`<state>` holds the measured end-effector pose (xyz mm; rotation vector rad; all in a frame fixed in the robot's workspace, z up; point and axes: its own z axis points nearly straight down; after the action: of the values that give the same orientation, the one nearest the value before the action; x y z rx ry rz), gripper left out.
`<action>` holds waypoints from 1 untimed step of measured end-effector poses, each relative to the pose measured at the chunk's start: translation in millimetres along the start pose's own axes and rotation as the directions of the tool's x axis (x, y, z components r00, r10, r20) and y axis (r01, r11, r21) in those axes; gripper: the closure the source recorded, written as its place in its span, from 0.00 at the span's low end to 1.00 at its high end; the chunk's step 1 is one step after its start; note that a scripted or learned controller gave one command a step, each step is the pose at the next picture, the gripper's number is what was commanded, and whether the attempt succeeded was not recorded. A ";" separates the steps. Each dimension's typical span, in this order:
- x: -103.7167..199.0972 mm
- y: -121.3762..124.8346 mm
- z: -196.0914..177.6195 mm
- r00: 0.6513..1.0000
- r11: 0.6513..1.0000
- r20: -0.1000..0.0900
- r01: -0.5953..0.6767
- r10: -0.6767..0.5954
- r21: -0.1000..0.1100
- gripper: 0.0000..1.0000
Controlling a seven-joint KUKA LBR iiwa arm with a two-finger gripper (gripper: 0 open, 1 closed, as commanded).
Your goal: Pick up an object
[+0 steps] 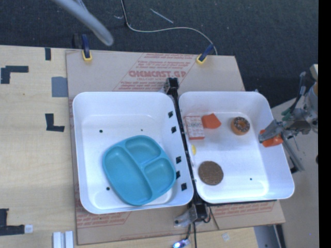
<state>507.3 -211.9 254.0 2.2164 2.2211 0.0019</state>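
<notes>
Take the right bin (258, 138) as your landmark. Inside it you have four loose things: an orange block (211, 121) toward its far left part, a small printed box (194, 127) touching that block's left side and lying just beside the divider, a donut-shaped toy (240, 125) to the block's right, well apart from it, and a round brown cookie (211, 173) nearer the bin's front edge. A tiny yellow speck sits between the box and the cookie.

At the bin's right rim you see the tool (272, 136), an orange-tipped part reaching over the wall; you cannot tell from this view how it is set, and nothing shows in it.

Left of the bin lies the left bin (88, 112), carrying a blue divided plate (138, 168). Both rest on a cardboard sheet (155, 71) on the bench (31, 138).
</notes>
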 end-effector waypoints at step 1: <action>46.2 21.1 -2.2 1.000 1.000 -0.003 0.004 -0.004 0.003 1.00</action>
<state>528.3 -165.7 256.2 2.2144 2.2290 0.0018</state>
